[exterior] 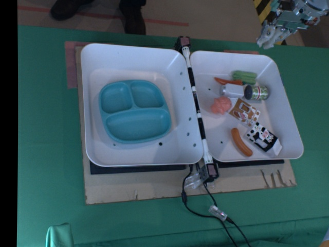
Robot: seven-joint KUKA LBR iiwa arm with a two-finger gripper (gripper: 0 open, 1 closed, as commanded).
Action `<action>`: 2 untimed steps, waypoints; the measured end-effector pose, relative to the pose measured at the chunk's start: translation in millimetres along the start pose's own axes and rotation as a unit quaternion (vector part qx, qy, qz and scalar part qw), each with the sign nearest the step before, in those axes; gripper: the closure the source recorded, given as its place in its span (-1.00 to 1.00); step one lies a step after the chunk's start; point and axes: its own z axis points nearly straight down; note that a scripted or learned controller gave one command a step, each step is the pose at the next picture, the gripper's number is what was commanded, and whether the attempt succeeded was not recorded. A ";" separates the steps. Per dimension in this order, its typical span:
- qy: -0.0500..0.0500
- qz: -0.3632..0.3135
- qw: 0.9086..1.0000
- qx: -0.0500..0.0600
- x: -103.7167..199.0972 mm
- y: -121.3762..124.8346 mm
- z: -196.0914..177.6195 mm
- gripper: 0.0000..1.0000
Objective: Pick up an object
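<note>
green bench | right bin (288, 118): orange sausage (241, 141) lying loose | gripper (268, 36) above bin corner, grip state unclear

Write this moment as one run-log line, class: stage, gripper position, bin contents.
stage: pre-grasp | gripper: above far right corner of right bin, nothing seen held | right bin: sausage, can, other small items | left bin: blue divided plate

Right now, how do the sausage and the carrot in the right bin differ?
The sausage is thicker and duller orange-brown; the carrot is thinner and brighter orange-red. The sausage lies alone near the front of the right bin, slanting diagonally; the carrot lies almost level near the back, tucked against the green vegetable and the can. Both are small, elongated play foods lying flat, far from the claw.
</note>
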 end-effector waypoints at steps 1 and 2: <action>0.001 0.001 1.000 0.001 -0.3 -11.3 -9.6 1.00; 0.002 0.001 1.000 0.002 -0.2 -49.9 -12.3 1.00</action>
